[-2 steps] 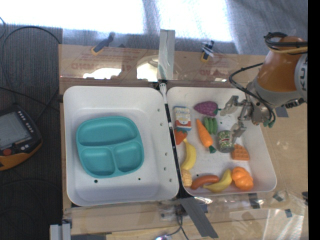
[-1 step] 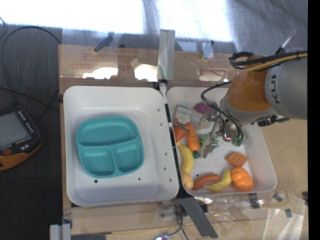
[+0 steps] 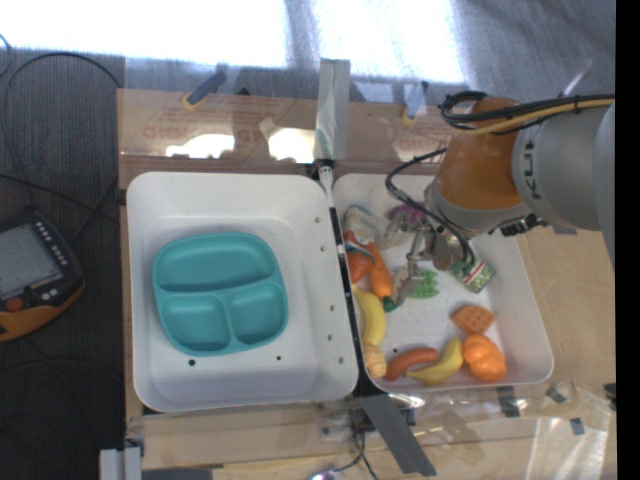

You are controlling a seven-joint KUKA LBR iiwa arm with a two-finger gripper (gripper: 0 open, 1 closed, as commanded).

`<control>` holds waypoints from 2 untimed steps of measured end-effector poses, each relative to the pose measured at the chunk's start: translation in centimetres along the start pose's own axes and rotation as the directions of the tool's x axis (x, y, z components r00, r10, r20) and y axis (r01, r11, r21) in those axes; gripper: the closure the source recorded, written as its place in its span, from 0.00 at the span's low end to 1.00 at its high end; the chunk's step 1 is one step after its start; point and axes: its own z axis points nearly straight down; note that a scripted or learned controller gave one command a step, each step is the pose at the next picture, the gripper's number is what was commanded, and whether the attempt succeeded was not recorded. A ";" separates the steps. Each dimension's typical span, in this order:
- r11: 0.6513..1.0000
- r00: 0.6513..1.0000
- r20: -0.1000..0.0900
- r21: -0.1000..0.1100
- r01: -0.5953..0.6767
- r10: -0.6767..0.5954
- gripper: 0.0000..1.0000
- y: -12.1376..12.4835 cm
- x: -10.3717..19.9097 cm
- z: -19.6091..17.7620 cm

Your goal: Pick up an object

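My gripper (image 3: pixel 424 265) hangs low in the right bin (image 3: pixel 530 318), under the grey arm with its orange band (image 3: pixel 480 173). Its fingers stand open with nothing between them, just above a small green leafy item (image 3: pixel 427 286). An orange carrot (image 3: pixel 381 276) lies just left of the gripper, and a green packet (image 3: pixel 476 274) just right of it. Nearer the front lie a yellow banana (image 3: pixel 372 320), a red sausage (image 3: pixel 410 360), a second banana (image 3: pixel 441 367), an orange fruit (image 3: pixel 484 358) and a waffle-like piece (image 3: pixel 472 318).
The left bin (image 3: pixel 150 368) holds a teal divided plate (image 3: pixel 220 290). A purple item (image 3: pixel 404 212) lies at the back of the right bin. A wall (image 3: pixel 341 268) divides the two bins. A pendant (image 3: pixel 30 263) lies on the floor at far left.
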 end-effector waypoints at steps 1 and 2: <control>0.998 0.998 0.005 -0.002 -0.069 0.069 0.00 0.1 1.0 -0.1; 0.998 0.998 -0.001 -0.003 -0.066 0.066 0.00 0.2 9.4 -0.2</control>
